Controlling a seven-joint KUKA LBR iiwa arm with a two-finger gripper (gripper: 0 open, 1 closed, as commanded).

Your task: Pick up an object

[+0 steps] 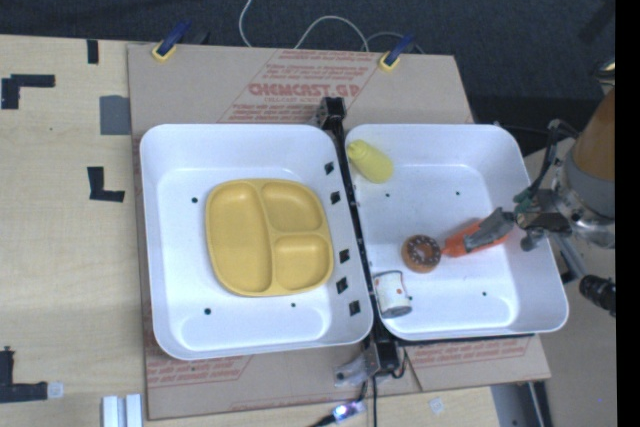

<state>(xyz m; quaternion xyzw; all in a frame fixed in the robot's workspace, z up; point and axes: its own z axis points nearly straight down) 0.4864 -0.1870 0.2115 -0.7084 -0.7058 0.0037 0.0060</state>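
Observation:
In the right bin (500, 313) lie a chocolate doughnut (422, 253), a small orange piece (456, 245) just to its right, a yellow lemon-like object (371, 161) in the far left corner, and a small white cup (392, 293) on its side at the near left. The arm comes in over the bin's right rim. My gripper (497, 230) is low in the bin, with its dark grey tip against the orange piece's right end. Whether the piece is held I cannot make out.
The left bin (170, 215) holds a yellow divided plate (268, 237). A black divider (345, 215) with clips runs between the bins. The arm's wrist and cables (570, 205) hang over the right rim. Cardboard lies beneath both bins.

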